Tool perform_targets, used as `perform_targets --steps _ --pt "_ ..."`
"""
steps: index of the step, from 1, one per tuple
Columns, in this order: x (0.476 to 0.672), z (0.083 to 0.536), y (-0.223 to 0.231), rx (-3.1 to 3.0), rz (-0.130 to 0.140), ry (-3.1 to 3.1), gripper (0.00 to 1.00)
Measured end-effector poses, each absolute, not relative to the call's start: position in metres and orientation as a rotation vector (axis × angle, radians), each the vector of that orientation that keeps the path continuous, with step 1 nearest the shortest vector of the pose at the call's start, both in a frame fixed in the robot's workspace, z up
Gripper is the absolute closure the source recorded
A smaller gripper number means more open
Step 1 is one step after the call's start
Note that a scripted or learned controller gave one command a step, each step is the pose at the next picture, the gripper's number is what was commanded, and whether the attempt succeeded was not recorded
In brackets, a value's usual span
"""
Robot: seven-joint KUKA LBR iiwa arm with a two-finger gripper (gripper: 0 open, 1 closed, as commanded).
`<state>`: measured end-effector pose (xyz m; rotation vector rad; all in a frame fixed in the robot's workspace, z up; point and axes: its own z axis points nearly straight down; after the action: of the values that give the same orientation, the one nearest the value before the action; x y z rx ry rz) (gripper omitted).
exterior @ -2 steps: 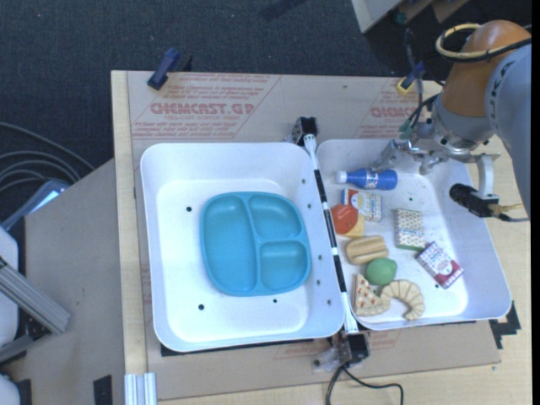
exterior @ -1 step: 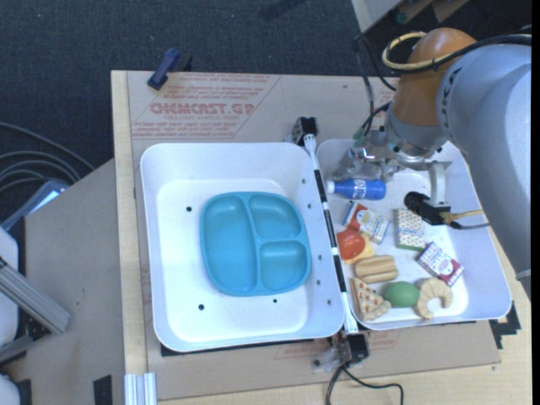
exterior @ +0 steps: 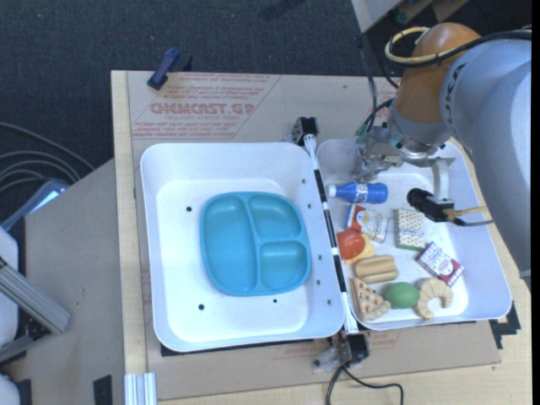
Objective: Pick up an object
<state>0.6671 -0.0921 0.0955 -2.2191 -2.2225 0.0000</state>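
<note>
Camera view: the jaws hang at the upper left of the right bin point(exterior: 483, 251), just above a bottle point(exterior: 361, 193) lying close to the bin's left wall; I cannot tell whether they are released or clenched. Below the bottle, a hot dog point(exterior: 375, 267) and a croissant point(exterior: 434, 294) crowd the lower edge. The left bin point(exterior: 169, 192) holds a blue plate point(exterior: 253, 243) with bare floor all around.

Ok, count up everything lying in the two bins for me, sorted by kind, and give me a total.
Plates: 1, the blue divided plate.
Bottles: 1, the blue-and-white bottle.
Packets and boxes: 3, the red-and-white packet, checked packet, red box.
Play food: 5, the tomato, hot dog, pizza slice, green fruit, croissant.
Total: 10.
</note>
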Motion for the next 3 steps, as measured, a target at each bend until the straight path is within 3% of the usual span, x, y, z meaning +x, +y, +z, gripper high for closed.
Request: perform_targets --steps 1,2,3 --pt "0.667 0.095 -0.092 -2.219 0.000 -2.222 0.00" --pt "0.668 0.106 -0.092 -2.220 -0.002 -2.224 1.00" --pt "0.667 0.186 0.018 -2.220 -0.003 -2.223 1.00"
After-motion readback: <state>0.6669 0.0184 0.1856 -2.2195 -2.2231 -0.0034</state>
